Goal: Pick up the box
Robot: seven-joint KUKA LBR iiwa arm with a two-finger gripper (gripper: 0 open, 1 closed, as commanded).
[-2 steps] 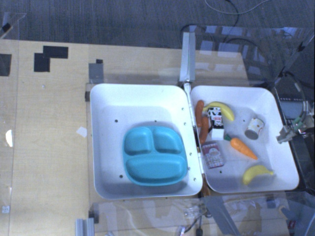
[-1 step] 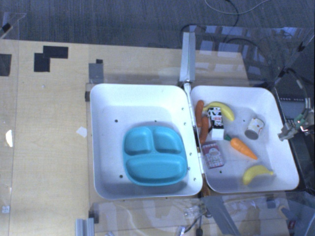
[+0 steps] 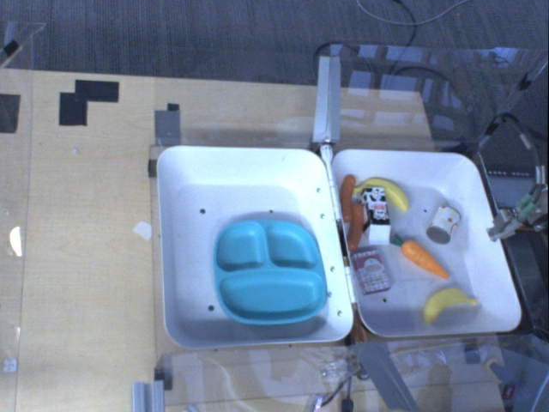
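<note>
Two box-like items lie in the right bin (image 3: pixel 496 275). One is a small white box with black print (image 3: pixel 375 207), beside the bin's left wall and touching a banana. The other is a flat pink and grey box (image 3: pixel 371 271), lying face up a little nearer the front, close to the divider between the bins. Nothing covers either box.
Also in the right bin are two red sausages (image 3: pixel 350 211) along the left wall, a yellow banana (image 3: pixel 388 190), a tipped grey can (image 3: pixel 443 223), a carrot (image 3: pixel 424 259) and a second banana (image 3: pixel 448 301). The left bin (image 3: pixel 176 230) holds a blue divided plate (image 3: pixel 270 270). Cables and a bracket (image 3: pixel 519 213) stand at the right edge.
</note>
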